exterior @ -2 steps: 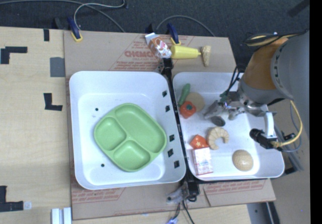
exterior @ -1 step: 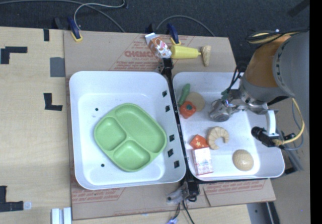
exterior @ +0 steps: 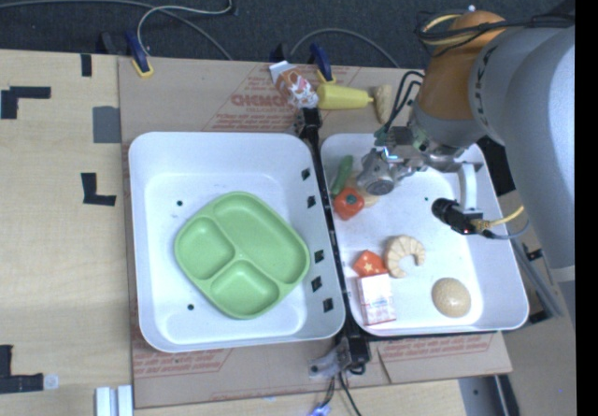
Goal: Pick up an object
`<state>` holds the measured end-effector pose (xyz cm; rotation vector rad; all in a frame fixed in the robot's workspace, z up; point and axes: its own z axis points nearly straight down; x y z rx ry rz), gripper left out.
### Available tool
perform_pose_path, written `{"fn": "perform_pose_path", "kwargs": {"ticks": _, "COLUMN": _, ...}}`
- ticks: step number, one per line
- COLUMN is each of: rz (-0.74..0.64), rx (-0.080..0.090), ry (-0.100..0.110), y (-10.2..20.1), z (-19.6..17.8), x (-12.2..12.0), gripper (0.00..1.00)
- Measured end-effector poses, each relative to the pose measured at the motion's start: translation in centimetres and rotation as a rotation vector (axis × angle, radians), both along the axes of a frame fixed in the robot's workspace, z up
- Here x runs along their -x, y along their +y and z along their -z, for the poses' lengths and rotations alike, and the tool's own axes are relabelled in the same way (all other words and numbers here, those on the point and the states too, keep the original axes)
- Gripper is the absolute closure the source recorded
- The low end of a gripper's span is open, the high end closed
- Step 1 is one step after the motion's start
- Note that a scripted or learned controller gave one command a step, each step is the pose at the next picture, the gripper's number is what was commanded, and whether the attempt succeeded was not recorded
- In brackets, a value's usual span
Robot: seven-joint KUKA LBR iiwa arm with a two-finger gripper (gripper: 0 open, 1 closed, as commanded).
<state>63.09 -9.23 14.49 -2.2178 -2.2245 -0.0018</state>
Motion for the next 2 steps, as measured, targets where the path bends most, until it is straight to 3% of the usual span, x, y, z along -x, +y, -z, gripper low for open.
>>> {"fn": "perform_pose_path", "kwargs": {"ticks": 1, "rz": 0.0, "rx": 0.0, "ry": 0.001, "y": 4.7, "z": -4.5, "x": 3.4, "gripper": 1.0}}
{"fn": "perform_pose_path", "kwargs": {"ticks": 2, "rz": 0.001, "rx": 0.001, "ry": 0.003, "y": 8.3, "z": -3.9, "x": 3.3, "gripper": 1.0}}
